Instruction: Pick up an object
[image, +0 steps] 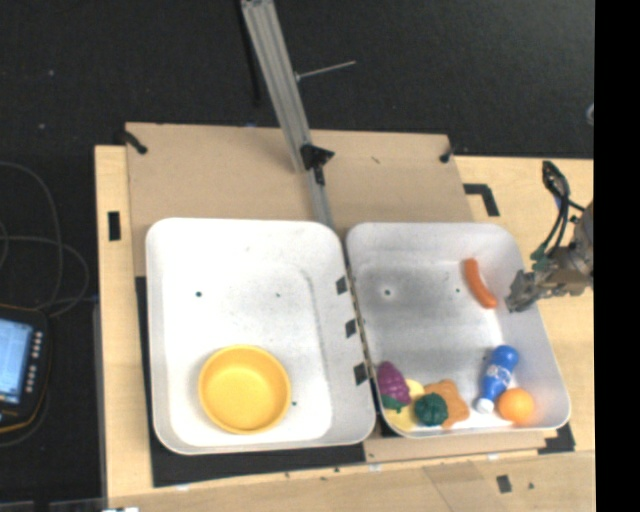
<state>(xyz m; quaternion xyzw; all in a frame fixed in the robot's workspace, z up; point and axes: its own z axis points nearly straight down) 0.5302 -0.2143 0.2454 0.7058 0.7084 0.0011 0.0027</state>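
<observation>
My gripper (522, 293) hangs at the right rim of the right bin (430, 290), just right of an orange sausage-shaped toy (479, 283). Along that bin's front edge lie a blue and white bottle (497, 376), an orange ball (516, 406), a purple grape bunch (392, 384), a green toy (431, 409) and a tan piece (454, 400) on something yellow. A yellow bowl (244, 388) sits in the front of the left bin (240, 290).
A grey metal pole (285, 100) slants down from the top to the gap between the bins. A handheld screen (15, 365) lies off the bench at the left. Cables hang by the arm at the right.
</observation>
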